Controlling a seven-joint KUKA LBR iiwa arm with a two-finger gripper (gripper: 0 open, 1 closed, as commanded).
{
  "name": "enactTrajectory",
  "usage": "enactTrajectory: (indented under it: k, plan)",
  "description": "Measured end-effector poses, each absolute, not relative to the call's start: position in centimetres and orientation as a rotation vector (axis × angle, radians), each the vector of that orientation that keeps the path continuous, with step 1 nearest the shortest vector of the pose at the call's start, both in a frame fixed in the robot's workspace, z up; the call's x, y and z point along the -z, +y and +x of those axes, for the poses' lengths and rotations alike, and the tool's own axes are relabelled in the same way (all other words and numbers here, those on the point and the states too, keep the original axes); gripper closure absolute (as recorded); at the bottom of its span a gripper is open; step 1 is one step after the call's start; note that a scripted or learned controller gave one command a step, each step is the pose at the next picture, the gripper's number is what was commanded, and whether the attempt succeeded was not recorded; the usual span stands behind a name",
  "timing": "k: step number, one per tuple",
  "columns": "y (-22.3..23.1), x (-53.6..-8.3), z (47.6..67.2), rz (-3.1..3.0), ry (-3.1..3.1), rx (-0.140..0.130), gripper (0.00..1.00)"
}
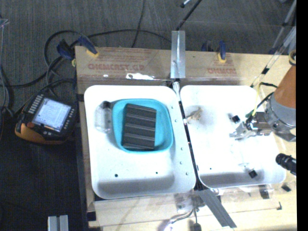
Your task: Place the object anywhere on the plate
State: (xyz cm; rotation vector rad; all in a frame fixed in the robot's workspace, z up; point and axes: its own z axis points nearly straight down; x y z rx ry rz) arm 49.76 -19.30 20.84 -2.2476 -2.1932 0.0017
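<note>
2 white bins sit side by side on the counter, in the middle of the frame.

The left bin holds a blue plate. The plate is square with round corners. It lies in the upper part of that bin. A dark grey block with ridges lies on top of the plate, near its middle, tipped a little to one side. A small clear bottle lies just beside the left edge of the plate, on the white floor of the bin.

The right bin holds a small pale thing near its upper left corner, close to the wall between the 2 bins. It is too small to tell what it is.

The arm comes in from the right side of the frame. Its gripper hangs over the right part of the right bin. I cannot tell if the jaws are spread or pressed together, because they are small and blurry. Nothing can be seen between them.

A handheld box with a lit screen lies on the dark floor at the left of the frame, with black cables running from it. 2 blue and yellow clamps, one at the upper left and one at the upper right, grip the far edge of the counter.
</note>
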Motion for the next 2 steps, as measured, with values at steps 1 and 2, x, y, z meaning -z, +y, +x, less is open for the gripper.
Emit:
enactTrajectory:
  k: [1,2]
  plan:
    - [-19.29,-20.84,49.76,-2.247,-2.193,-0.002,0.0]
    - [-19.29,-20.84,49.76,-2.247,-2.193,-0.002,0.0]
